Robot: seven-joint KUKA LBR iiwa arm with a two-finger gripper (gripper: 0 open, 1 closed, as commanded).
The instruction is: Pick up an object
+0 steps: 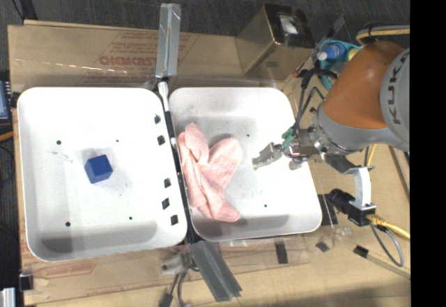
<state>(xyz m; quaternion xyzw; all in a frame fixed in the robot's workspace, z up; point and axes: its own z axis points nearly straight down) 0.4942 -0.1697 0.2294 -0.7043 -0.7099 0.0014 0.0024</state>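
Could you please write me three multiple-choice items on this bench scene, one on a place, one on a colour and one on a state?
1. Where does the pink cloth lie?
A. left bin
B. right bin
C. on the bench

2. What colour is the cube in the left bin?
A. blue
B. green
C. red

3. How does the tool stand to the cloth?
A. clamped on it
B. beside it, apart
C. buried under it

Key: 1 B, the cloth lies against that bin's left wall; 2 A, the cube is plainly blue; 3 B, white floor shows between them.
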